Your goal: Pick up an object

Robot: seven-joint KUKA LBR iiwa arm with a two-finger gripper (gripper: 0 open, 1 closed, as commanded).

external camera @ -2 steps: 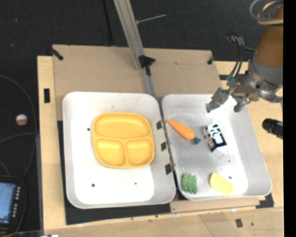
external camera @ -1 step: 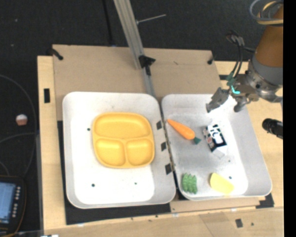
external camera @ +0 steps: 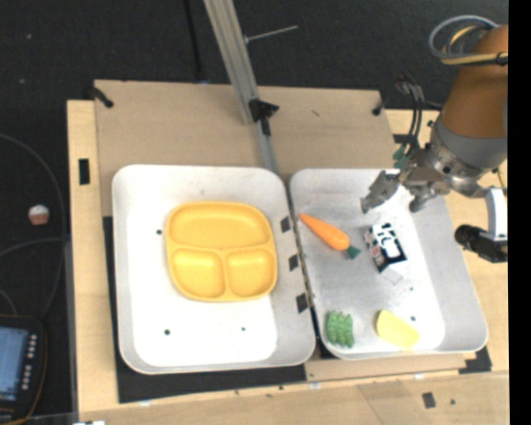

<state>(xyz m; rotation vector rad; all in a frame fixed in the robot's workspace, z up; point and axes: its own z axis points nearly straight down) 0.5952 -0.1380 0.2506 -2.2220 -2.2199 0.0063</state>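
Camera view: gripper (external camera: 396, 195) was seen with jaws spread, nothing held, above right bin (external camera: 451, 264). Carrot (external camera: 325, 232) and black-white object (external camera: 386, 244) lay near each other below; a two-object nudge or miss was judged likely.

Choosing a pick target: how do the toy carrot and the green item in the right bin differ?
The carrot is orange, long and tapered; the green item is short and bumpy. The carrot lies diagonally near the bin's upper left, closer to the end effector; the green item sits at the front edge. Both rest free in the right bin.
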